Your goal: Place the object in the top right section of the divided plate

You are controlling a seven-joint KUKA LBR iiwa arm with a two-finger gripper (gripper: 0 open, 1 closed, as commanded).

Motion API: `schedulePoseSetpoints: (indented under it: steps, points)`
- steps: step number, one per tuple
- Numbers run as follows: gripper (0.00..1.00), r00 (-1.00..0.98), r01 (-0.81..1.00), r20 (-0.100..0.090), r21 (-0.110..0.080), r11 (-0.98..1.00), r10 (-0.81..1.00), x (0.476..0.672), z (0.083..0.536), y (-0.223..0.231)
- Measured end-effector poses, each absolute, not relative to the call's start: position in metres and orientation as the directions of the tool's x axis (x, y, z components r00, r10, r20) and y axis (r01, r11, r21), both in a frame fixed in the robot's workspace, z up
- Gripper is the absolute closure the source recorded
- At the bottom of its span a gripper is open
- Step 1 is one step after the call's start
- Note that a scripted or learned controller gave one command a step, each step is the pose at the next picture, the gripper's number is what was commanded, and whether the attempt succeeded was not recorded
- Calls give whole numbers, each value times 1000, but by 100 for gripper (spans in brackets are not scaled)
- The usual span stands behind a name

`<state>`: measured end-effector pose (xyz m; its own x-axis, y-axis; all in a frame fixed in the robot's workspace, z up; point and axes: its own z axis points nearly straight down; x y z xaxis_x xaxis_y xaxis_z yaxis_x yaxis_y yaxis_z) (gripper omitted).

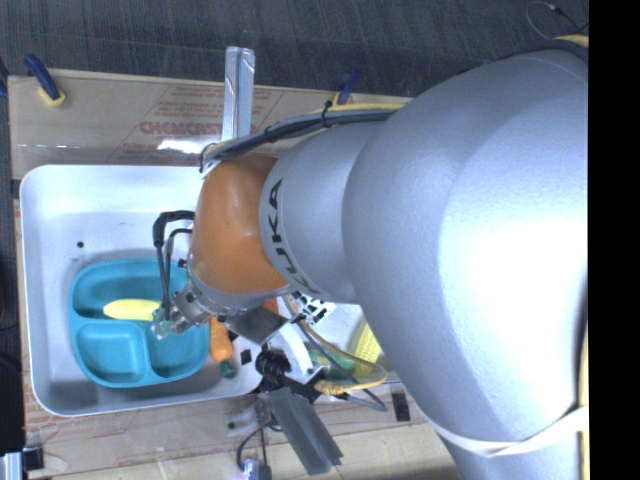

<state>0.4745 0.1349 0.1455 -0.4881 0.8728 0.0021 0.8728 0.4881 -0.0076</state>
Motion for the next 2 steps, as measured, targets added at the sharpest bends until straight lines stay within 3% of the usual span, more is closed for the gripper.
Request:
schedulePoseSetpoints:
  steps: [1, 2]
  points:
    - [100, -170, 985, 0, -4, 170, 985, 525, 203, 77]
    - [100, -183, 983, 0, -7, 183, 983, 476, 190, 4]
